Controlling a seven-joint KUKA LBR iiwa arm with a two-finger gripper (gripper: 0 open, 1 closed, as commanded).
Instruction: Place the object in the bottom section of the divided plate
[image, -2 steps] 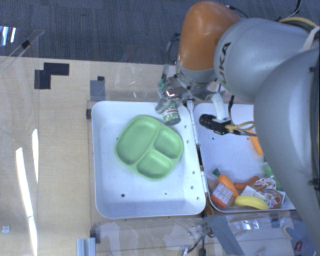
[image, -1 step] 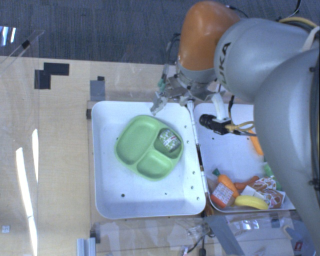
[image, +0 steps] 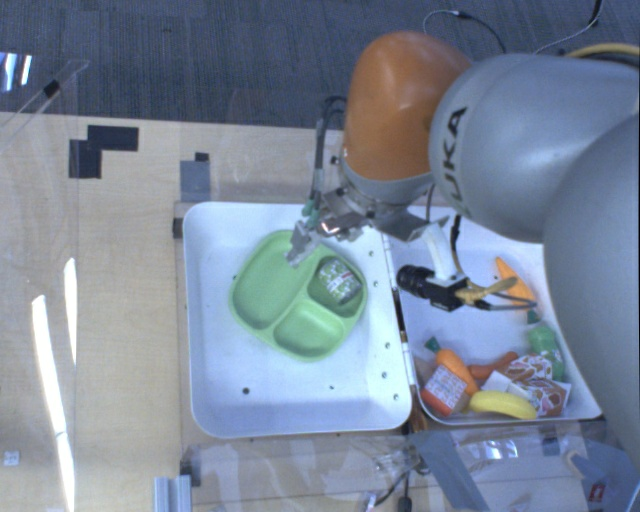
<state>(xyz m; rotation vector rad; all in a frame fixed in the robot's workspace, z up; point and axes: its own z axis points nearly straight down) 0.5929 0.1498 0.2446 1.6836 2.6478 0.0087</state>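
The claw (image: 306, 236) hangs over the upper edge of the green divided plate (image: 262, 285), its metal tip low above the plate's rim where the large section meets the right-hand one; whether it is open or closed I cannot tell from this slant, and nothing can be seen gripped in it. Just beside the claw, towards the view's lower right, the object (image: 337, 282), a small round item with a green and white printed face, lies inside the plate's right-hand section, close under the claw but apart from it. The section nearest the view's lower edge sits just below the object, across the dividing ridge. The plate rests tilted to the view, in the upper middle of the left white bin (image: 215, 390), nearer its right wall than its left. Above the claw rises the arm (image: 540, 130), grey with its orange band bulging over the bin's far edge, reaching in from the right. The right white bin (image: 478, 335) lies partly under the arm and holds a cluster of toy foods along its near side: an orange carrot (image: 455, 366), a yellow banana (image: 503, 404), a red and white packet (image: 532, 378), a small green piece (image: 543, 338), and an orange piece (image: 513, 276) further back. Both bins stand on the pale wooden bench (image: 100, 300), which bears black tape marks (image: 100, 148) at its far left.
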